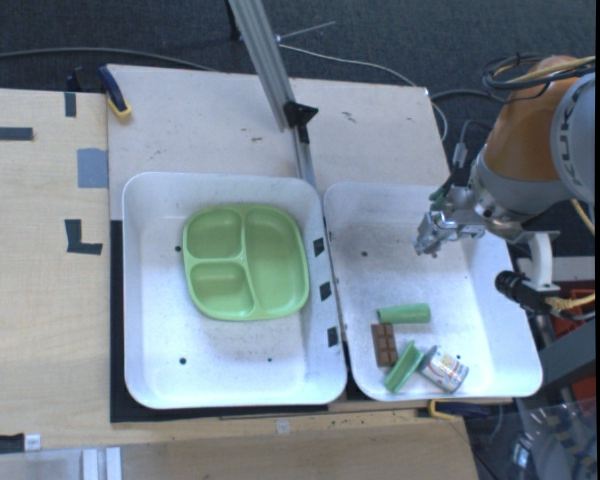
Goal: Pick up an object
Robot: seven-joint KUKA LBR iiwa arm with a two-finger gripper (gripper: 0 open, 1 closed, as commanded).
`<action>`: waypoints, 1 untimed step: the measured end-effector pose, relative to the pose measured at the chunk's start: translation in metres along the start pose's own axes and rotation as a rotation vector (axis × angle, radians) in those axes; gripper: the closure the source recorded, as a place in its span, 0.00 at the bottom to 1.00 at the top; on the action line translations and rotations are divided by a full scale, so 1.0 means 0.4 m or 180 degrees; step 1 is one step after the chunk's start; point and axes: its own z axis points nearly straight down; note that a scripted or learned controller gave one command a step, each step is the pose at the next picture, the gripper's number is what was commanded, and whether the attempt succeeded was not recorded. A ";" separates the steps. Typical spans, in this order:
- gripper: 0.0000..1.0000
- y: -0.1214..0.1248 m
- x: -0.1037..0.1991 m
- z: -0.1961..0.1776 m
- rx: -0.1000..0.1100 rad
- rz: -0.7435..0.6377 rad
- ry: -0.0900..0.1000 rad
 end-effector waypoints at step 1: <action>1.00 -0.013 0.019 -0.142 -0.0004 -0.0002 0.0000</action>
